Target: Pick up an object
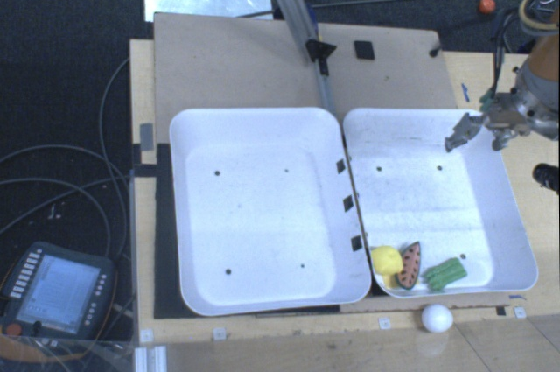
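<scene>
Toys, a yellow one [386, 259], a watermelon slice [409, 265] and a green piece [444, 272], cluster lower right. My pincer [477, 132] hovers upper right, splayed wide, holding nothing.

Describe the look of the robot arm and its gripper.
The arm enters at the view's right edge: an orange band above a grey metal wrist. The gripper is grey metal with two dark, angular fingers. A dark cable runs beside the arm.

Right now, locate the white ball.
The white ball lies on the bench outside the right bin, just beyond its near edge, close to the green toy.
</scene>
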You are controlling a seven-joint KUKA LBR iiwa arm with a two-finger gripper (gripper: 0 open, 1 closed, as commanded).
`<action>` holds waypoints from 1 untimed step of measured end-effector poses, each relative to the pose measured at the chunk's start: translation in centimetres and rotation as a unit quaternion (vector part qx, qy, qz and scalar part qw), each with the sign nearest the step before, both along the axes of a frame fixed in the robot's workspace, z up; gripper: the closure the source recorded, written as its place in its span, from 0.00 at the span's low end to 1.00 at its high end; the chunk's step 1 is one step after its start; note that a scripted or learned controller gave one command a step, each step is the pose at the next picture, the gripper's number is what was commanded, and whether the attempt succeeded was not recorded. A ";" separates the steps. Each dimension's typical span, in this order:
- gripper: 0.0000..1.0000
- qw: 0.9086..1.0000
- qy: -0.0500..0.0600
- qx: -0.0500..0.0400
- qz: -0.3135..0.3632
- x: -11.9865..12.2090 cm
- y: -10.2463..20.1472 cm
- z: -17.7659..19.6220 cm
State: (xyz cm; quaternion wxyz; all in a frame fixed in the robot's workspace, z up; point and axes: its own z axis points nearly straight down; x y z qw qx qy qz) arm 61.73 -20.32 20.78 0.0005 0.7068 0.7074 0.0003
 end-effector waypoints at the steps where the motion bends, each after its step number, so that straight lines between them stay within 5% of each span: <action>1: 0.00 1.000 0.004 0.001 0.002 -1.4 7.4 -9.6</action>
